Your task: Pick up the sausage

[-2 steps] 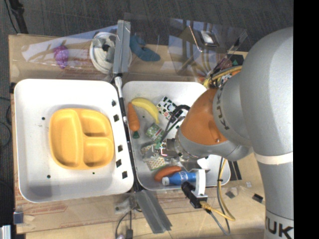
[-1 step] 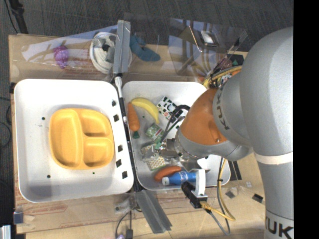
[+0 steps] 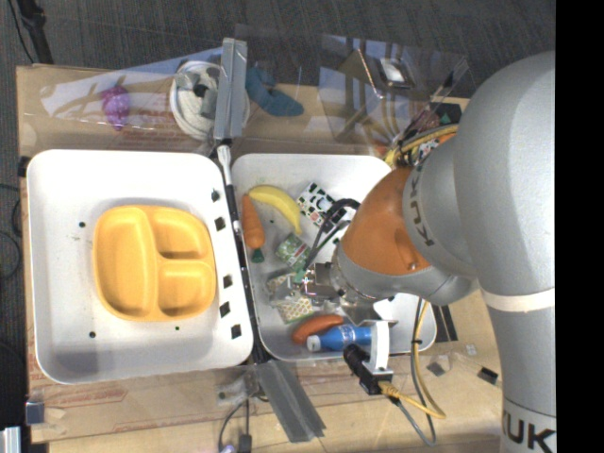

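Note:
The sausage (image 3: 316, 327) is a short reddish-orange link lying near the front wall of the right bin (image 3: 283, 163). A blue and white bottle (image 3: 347, 337) lies against its right end. My gripper (image 3: 300, 287) reaches down in the middle of the right bin, just behind the sausage, over a small patterned piece (image 3: 294, 305). The orange wrist band (image 3: 377, 234) and the grey arm hide the bin's right half.
A banana (image 3: 276, 204), a carrot (image 3: 253, 225) with a green tip, a green item (image 3: 290, 248) and a black-and-white spotted item (image 3: 316, 199) lie in the rear of the right bin. The left bin (image 3: 57, 347) holds a yellow divided tray (image 3: 156, 260).

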Available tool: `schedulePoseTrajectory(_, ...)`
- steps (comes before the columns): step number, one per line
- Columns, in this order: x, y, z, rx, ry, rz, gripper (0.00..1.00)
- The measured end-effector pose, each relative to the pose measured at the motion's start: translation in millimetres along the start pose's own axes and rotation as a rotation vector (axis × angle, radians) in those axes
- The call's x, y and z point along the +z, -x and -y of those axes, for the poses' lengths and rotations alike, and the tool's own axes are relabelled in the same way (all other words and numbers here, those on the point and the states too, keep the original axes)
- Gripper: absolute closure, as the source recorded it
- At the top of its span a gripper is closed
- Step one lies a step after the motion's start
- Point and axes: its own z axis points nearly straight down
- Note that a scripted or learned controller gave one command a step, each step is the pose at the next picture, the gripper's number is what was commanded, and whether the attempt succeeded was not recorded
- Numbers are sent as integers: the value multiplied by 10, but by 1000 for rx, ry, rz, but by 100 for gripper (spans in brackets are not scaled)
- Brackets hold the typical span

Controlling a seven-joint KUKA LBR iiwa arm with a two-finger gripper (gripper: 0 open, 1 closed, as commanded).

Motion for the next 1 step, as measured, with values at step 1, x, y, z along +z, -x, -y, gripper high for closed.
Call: schedulePoseTrajectory(1, 0, 0, 0, 0, 0, 0, 0)
